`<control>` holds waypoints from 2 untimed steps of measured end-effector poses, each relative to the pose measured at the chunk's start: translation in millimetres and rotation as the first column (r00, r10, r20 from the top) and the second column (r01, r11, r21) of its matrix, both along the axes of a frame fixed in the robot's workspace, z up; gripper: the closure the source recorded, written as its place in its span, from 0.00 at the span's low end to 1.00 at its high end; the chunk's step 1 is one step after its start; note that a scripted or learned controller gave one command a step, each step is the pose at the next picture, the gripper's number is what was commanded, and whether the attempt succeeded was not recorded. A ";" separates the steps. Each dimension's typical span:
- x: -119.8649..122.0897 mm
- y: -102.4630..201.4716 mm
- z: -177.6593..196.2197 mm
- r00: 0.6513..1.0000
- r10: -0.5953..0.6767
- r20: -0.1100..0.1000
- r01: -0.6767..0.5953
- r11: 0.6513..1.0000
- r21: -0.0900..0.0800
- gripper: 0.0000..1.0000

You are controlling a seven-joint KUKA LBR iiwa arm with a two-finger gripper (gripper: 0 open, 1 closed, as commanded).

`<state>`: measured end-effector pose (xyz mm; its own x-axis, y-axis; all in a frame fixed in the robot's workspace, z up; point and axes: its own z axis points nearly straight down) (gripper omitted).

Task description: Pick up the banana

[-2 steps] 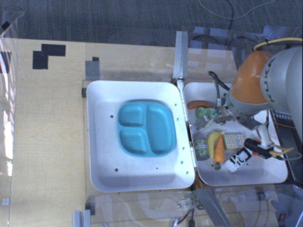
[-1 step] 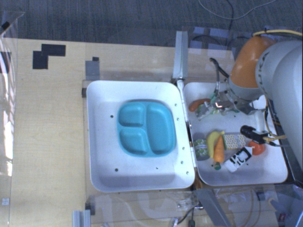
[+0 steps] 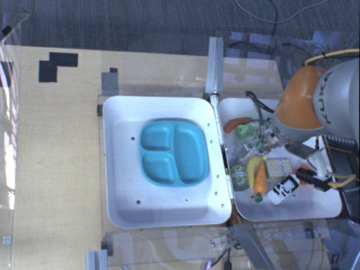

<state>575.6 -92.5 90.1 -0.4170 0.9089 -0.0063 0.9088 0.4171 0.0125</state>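
The yellow banana (image 3: 252, 166) lies in the right bin (image 3: 304, 210), near its left side, with an orange carrot (image 3: 260, 178) pressed against its right edge. My gripper (image 3: 264, 139) hangs just above and to the right of the banana, below the arm's orange band (image 3: 297, 104). Nothing can be seen held in the gripper. Its fingertips are lost among cables and clutter.
A hot dog (image 3: 238, 124) and a green item (image 3: 245, 130) lie at the back of the right bin. A patterned sponge (image 3: 278, 166) and a black-and-white box (image 3: 284, 189) sit right of the carrot. The left bin (image 3: 121, 167) holds a blue divided plate (image 3: 171, 152).
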 end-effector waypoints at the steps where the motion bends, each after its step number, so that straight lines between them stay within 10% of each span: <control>1: 3.4 1.7 13.1 1.000 0.002 0.008 -0.002 1.000 0.002 1.00; 2: 3.3 1.7 13.1 1.000 0.002 0.008 -0.002 1.000 0.002 0.00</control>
<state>578.9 -90.8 103.2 -0.4186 0.9082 -0.0077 0.9079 0.4186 0.0206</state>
